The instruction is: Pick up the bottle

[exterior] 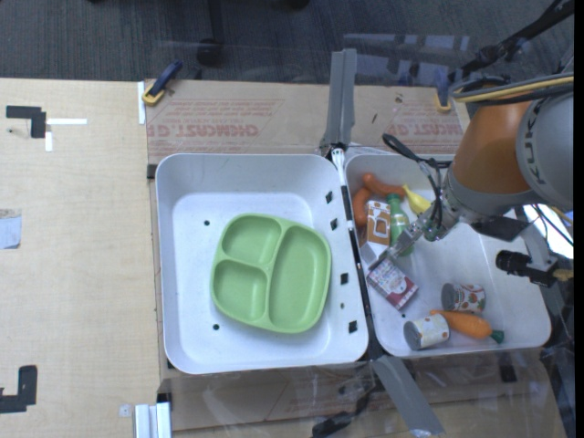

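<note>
Two white bins on the tabletop: the left bin [182,245] carries one green divided plate [271,272], while the right bin [520,281] holds two carrots, two cans, a pouch [392,283] and the green bottle [398,224]. The tool [422,233] sits just beside that bottle near the bin's left wall; I cannot tell its opening.

Carrot [381,190], carton [378,221] and pouch [392,282] crowd the bottle [397,223].

fixed overhead camera, slanted down, both bins [173,272]
</note>
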Controlling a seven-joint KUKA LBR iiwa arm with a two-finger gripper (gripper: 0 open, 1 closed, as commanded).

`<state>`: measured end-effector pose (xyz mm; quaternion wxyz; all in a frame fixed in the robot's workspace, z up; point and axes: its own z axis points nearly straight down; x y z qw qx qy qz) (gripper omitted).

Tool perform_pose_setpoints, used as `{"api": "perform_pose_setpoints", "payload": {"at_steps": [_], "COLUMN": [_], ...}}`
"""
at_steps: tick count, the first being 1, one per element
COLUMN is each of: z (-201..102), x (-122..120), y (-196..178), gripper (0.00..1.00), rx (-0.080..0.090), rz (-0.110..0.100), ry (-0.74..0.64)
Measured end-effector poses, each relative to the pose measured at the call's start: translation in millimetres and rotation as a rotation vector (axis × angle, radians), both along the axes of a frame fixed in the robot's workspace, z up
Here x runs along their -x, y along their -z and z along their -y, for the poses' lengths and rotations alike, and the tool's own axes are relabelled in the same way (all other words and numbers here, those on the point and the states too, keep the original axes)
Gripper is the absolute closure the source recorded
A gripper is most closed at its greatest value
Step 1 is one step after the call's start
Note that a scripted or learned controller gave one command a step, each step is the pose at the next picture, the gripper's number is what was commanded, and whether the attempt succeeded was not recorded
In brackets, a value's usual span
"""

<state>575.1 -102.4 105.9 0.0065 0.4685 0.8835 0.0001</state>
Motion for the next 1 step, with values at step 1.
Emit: {"api": "perform_pose_setpoints", "payload": {"at_steps": [1], "z": [-48.3], "x": [-46.0], "y": [-182.5], "gripper": [1.00], "rx": [-0.001], "rz": [-0.009], "ry": [-0.339]}}
